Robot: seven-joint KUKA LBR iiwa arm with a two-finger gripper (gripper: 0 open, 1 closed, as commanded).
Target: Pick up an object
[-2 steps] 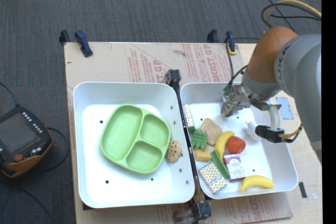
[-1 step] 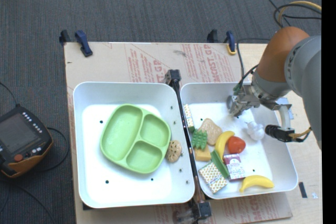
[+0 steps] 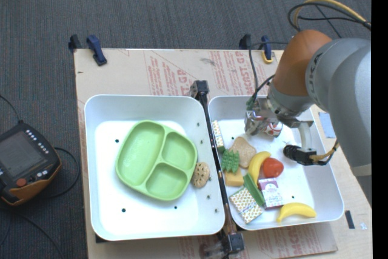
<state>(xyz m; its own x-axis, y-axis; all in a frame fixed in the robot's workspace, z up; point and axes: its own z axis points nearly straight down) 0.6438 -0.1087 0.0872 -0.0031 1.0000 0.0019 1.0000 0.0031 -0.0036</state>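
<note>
Sitting in the left bin [image 3: 97, 130], a green divided plate [image 3: 156, 159] has a cookie [image 3: 200, 174] at its right edge. Right of centre, the right bin [image 3: 330, 191] holds toy food, including two bananas [image 3: 296, 211]. The gripper [image 3: 262, 125] hangs over that bin's upper part; whether it is spread or pinching, I cannot tell.

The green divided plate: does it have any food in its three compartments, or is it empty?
Empty. All three compartments of the green divided plate show bare green. The cookie lies beside its right edge on the left bin's floor, not in a compartment.
</note>
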